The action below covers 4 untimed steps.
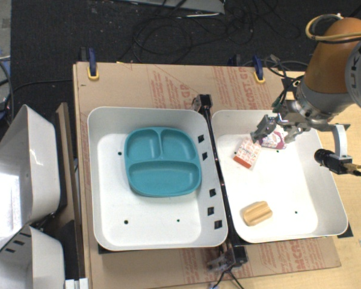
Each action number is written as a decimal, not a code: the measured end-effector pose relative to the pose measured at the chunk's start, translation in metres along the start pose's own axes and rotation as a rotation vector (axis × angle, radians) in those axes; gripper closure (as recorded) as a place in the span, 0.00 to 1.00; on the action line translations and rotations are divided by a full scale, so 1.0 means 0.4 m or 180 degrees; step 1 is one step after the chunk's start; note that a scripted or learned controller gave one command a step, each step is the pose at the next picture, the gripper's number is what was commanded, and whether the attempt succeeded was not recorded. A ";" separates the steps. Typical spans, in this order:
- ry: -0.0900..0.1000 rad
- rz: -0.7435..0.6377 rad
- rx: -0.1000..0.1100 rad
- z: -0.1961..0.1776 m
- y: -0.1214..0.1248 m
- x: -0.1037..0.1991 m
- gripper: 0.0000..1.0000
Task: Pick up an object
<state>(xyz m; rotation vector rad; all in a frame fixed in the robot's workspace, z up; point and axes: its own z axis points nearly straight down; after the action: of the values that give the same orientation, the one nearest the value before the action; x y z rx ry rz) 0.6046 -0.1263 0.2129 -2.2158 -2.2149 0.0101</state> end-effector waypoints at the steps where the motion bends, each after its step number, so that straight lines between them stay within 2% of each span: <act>1: -0.0005 -0.0006 -0.0033 -0.014 0.006 0.000 0.00; 4: -0.0004 0.0000 -0.0020 0.308 0.011 0.039 0.00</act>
<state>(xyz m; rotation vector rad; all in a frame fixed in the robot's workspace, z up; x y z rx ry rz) 0.6076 -0.1107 0.0899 -2.2195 -2.2187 0.0043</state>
